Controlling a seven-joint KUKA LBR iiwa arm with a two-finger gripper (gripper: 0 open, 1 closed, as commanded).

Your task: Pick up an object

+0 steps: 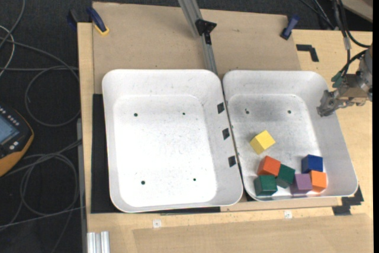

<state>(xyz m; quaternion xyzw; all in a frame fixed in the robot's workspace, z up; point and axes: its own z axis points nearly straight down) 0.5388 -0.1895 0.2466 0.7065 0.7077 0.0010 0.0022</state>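
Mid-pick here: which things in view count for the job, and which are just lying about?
For the job: hand at the right bin's right rim; yellow block alone mid-bin; clustered near the front, two orange blocks, two green blocks, a blue block, a purple block.

Lying about: left bin, blue clamps, floor cables.

Even bright light, soft shadows, slight graininess.

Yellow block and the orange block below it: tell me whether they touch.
Apart. The camera view shows a strip of white bin floor between the yellow block and the orange block; the yellow one sits alone, up from the cluster.
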